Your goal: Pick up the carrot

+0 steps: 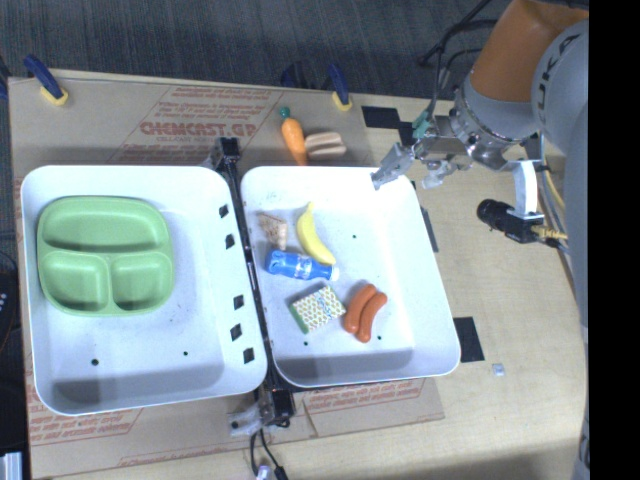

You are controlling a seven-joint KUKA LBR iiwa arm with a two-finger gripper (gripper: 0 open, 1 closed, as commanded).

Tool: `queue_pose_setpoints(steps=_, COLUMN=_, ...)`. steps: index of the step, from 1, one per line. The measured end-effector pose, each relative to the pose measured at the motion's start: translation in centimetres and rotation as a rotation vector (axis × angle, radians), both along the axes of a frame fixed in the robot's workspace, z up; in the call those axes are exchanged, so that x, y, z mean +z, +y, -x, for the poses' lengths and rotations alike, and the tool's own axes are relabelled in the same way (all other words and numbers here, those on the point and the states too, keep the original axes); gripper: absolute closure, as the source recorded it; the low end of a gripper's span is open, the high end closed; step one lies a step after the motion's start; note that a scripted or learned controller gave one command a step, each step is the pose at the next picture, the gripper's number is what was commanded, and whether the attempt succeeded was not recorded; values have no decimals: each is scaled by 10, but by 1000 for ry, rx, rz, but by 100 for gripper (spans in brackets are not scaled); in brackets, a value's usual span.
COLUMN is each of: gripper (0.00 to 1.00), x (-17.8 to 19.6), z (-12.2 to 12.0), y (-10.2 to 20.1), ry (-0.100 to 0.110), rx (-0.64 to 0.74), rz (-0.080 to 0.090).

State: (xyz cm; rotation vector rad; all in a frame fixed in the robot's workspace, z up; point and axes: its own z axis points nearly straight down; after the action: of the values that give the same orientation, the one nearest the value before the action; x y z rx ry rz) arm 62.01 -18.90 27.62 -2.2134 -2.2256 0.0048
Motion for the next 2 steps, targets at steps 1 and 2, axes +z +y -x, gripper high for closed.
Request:
queue_pose_setpoints(steps=1, gripper=0, x=-152, z=-35, y=49, ry=4, rx=-155, rz=-2)
queue_pose_setpoints(steps=2, gripper=100, x=-140, z=-36, y=49, ry=4, rx=-151, rz=-1)
